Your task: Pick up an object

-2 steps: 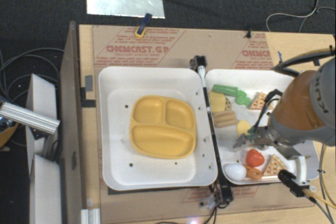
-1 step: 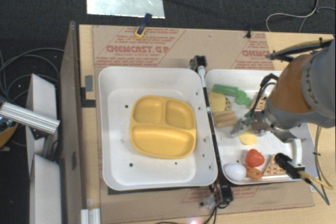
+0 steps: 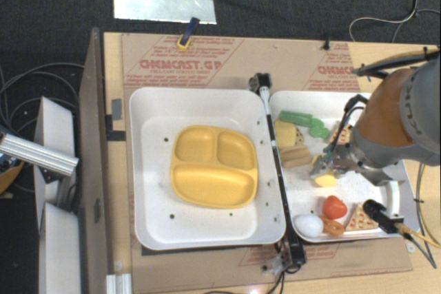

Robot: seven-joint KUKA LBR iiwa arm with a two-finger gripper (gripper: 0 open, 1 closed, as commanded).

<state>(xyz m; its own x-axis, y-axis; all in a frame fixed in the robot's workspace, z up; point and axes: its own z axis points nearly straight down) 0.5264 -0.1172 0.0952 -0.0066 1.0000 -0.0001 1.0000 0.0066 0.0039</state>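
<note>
The right bin (image 3: 296,101) holds several small things. A green toy vegetable (image 3: 303,123) lies at its far side, with a yellow piece (image 3: 284,135) and a tan block (image 3: 296,158) near the left wall. A red tomato (image 3: 335,206), a white egg (image 3: 309,224), a small orange piece (image 3: 333,228) and a waffle-patterned wedge (image 3: 359,219) lie along the near side. My gripper (image 3: 325,164) is low over the bin's middle, directly above a small pale-yellow lump (image 3: 325,180). The wrist hides what lies under it.
The left bin (image 3: 155,120) bears a yellow divided plate (image 3: 213,166). A black divider (image 3: 275,162) runs between the bins. The grey arm with its orange band (image 3: 386,124) covers the right bin's right part. Cardboard (image 3: 207,62) lies behind the bins.
</note>
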